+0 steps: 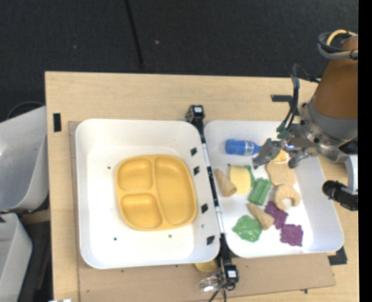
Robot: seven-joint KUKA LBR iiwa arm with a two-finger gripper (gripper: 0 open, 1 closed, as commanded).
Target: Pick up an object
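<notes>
The right bin (321,222) holds several toy foods: a blue bottle (239,146), a pale yellow piece (240,179), a green block (259,191), a tan cone (224,182), a green leafy lump (247,228), purple pieces (291,234) and tan bread-like pieces (282,173). My gripper (279,155) hangs over the back of this bin, just right of the blue bottle and above the tan pieces. Its two dark fingers stand spread apart with nothing held between them.
In the left bin (97,231) lies a yellow divided plate (155,190). A black-clipped rail (208,187) separates the two bins. The arm's orange-banded wrist (337,96) rises at the right. A small yellow thing (204,267) peeks out at the front edge.
</notes>
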